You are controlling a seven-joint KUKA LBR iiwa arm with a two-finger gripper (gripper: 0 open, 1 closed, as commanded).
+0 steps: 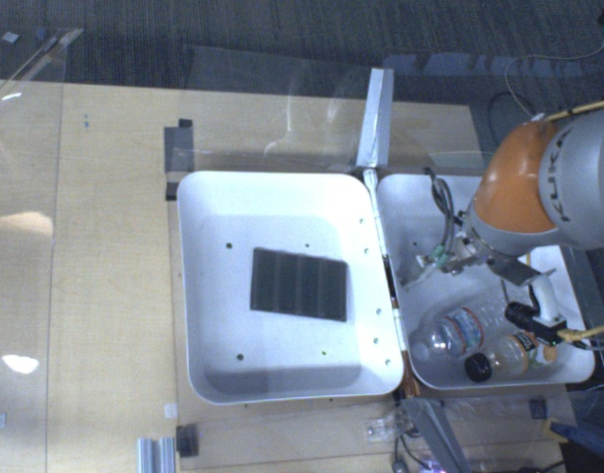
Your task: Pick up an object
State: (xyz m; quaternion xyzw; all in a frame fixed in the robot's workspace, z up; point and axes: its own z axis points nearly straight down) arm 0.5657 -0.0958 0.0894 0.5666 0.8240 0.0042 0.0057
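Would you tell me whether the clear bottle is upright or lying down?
Lying down: the clear bottle rests on its side in the right bin.

I see a clear plastic bottle lying on its side in the right bin, near its front wall, with a second clear bottle with a black cap lying just beside it

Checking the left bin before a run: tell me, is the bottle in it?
No. The bottle lies in the right bin, while the left bin holds a dark ribbed pad.
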